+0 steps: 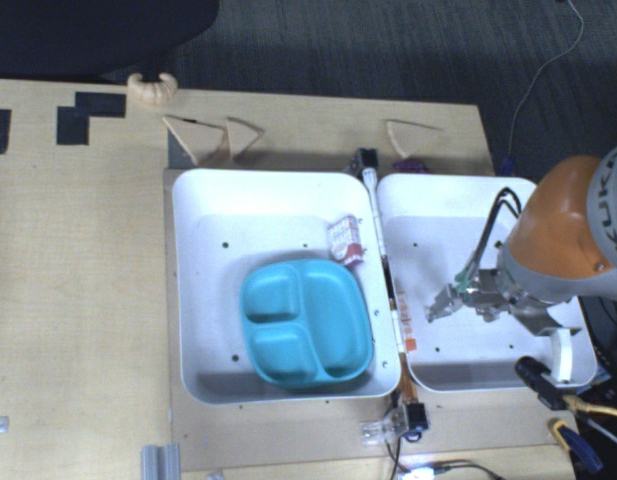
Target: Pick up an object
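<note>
Hovering with gripper (443, 306) seemingly empty, opening unclear; far left, rigid, light, slick blue tray (306, 321), best pinched at rim; beside it small packet (345, 239)

The robot's grey arm (613, 203) has smooth, rounded casing and carries part of a dark printed marking near the frame's edge. Above the wrist sits a broad, glossy orange band (556, 230), dome-shaped from this angle. Below it comes a grey metal wrist section. Thin black cables (495, 224) loop out from beside the band and run down to the small metallic two-finger gripper (448, 303), which has a touch of green on its body.
</note>
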{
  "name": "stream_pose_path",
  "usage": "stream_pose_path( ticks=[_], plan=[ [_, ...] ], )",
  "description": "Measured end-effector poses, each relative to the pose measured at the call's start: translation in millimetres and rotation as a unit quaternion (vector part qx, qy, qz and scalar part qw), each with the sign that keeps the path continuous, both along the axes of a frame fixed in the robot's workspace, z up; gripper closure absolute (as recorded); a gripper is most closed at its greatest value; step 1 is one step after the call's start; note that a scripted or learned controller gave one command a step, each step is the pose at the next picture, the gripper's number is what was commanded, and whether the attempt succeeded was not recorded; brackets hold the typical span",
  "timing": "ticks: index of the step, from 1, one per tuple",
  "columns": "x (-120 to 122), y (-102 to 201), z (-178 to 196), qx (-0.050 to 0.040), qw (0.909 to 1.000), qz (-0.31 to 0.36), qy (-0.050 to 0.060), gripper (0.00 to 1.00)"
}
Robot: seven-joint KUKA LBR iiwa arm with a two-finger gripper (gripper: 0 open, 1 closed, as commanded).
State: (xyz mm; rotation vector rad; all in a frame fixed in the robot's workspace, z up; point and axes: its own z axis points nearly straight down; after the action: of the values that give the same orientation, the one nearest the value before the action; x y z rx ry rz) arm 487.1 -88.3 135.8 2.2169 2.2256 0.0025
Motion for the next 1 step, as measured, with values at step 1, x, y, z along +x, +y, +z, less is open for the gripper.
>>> stream_pose_path(
  ticks=[1],
  plan=[
    [1.6, -3.4, -48.5, -0.0003, 1.0000, -0.001, -0.003, 0.00]
  ],
)
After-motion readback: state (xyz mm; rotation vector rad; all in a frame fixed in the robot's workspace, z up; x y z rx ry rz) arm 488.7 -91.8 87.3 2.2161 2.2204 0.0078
